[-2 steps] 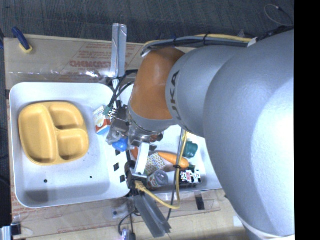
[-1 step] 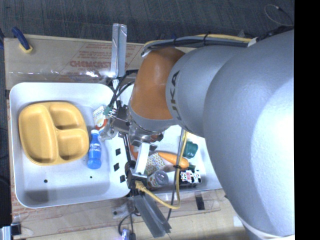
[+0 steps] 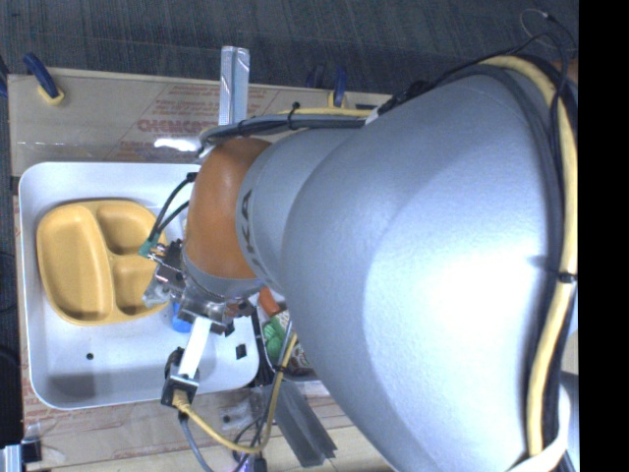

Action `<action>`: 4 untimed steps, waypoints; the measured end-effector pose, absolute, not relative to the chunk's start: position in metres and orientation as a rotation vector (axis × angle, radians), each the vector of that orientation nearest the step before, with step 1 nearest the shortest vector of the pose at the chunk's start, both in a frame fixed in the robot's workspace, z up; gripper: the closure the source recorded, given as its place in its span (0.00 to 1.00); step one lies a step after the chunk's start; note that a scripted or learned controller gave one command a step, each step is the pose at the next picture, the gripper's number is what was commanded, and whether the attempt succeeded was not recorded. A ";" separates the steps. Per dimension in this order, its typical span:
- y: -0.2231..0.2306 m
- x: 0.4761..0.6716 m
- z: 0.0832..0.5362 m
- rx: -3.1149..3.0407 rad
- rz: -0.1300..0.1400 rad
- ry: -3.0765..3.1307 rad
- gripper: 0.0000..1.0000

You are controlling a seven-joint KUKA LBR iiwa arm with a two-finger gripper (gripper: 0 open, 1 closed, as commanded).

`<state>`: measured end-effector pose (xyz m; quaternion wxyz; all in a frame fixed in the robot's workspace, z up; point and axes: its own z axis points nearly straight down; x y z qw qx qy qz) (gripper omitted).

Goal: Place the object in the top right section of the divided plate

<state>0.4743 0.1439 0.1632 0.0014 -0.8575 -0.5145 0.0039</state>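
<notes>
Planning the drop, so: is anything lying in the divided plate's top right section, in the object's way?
Nothing visible does. The yellow divided plate shows no item in its top right section; the arm hides that section's right edge.

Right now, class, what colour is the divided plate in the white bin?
The divided plate is yellow, shown best in the camera view.

Glossy yel. plastic plate [image 3: 71, 264], smooth wht plastic bin [image 3: 79, 372], matt grey arm [image 3: 423, 264].

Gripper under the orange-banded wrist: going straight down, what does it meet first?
Probably the right rim of the yellow divided plastic plate, which the gripper hangs over; depth is unclear, so possibly the floor of the shallow white bin.
</notes>
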 end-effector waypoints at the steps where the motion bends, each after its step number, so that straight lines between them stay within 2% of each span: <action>1: 0.015 0.482 0.191 -2.604 0.003 -1.754 0.00; 2: 0.016 0.482 0.191 -2.604 0.003 -1.755 0.00; 3: 0.092 0.476 0.191 -2.694 0.004 -1.614 0.00; 4: 0.092 0.476 0.191 -2.694 0.004 -1.614 0.00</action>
